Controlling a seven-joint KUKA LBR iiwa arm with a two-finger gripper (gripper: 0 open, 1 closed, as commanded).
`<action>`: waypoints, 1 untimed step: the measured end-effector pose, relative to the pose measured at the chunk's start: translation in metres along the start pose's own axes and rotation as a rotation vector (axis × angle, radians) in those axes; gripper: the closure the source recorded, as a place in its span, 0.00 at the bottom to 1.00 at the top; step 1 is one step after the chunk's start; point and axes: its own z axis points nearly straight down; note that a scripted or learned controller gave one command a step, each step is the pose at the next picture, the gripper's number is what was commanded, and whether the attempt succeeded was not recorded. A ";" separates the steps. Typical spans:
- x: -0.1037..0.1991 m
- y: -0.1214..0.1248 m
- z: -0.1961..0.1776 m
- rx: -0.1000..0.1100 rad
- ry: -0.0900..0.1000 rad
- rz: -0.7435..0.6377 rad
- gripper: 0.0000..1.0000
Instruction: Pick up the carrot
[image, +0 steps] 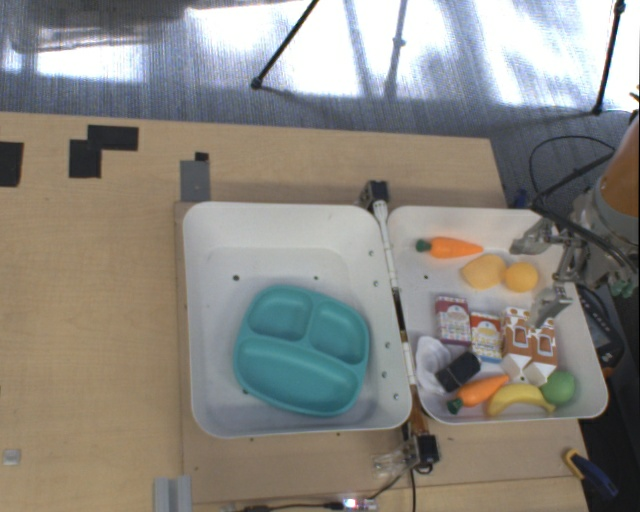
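Two carrots are seen in the right bin (598, 395), so the target is ambiguous. One carrot (452, 247) lies alone near the far-left corner of that bin, its long axis running roughly left to right across the view, the green top pointing left toward the divider between the bins and the orange tip pointing right toward a pale orange fruit (483, 271) and a smaller yellow fruit (520, 277). A second carrot (480, 391) is wedged in the near clutter, angled slightly, green end low and left, just beside a banana (519, 399), a black object (459, 370) and a green fruit (560, 387).

The gripper (549, 268) is held above the right side of the right bin, near the yellow fruit and above the small cartons (468, 325). The jaws are spread wide — nothing is seen between the metal fingers (527, 241), and no object is held. It is judged that this open, raised posture suits an approach not yet committed to a descent.

The far carrot is judged the easier pick, since it is well apart from other items — the jaws would best close across its short axis. The left bin (200, 300) carries a teal divided plate (302, 348) on the table (90, 320).
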 end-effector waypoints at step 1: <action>0.062 -0.031 0.105 0.002 -0.011 -0.025 0.00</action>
